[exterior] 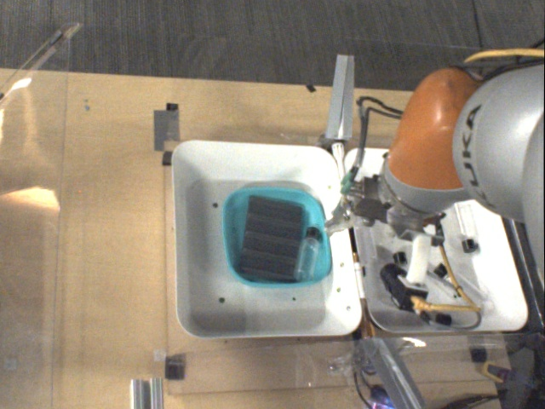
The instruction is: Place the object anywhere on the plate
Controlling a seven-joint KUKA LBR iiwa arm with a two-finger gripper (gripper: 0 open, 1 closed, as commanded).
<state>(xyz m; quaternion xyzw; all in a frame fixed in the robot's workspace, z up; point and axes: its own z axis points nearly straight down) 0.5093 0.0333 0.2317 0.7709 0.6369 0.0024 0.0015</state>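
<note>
a: where is the object?
b: a dark ridged block [271,237] lies on the teal plate [235,211] in the left bin [197,305], with a small clear bottle [309,251] at its right edge.
a: and the hand?
b: the hand [339,216] sits over the seam between the bins, just right of the plate; i cannot tell its state.

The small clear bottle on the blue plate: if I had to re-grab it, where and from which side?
Judging by its pose, grip the small clear bottle across its middle, coming straight down. It lies on its side along the right rim of the blue plate, dark cap toward the top, beside the dark ribbed block, so close the tool across its narrow width.
</note>
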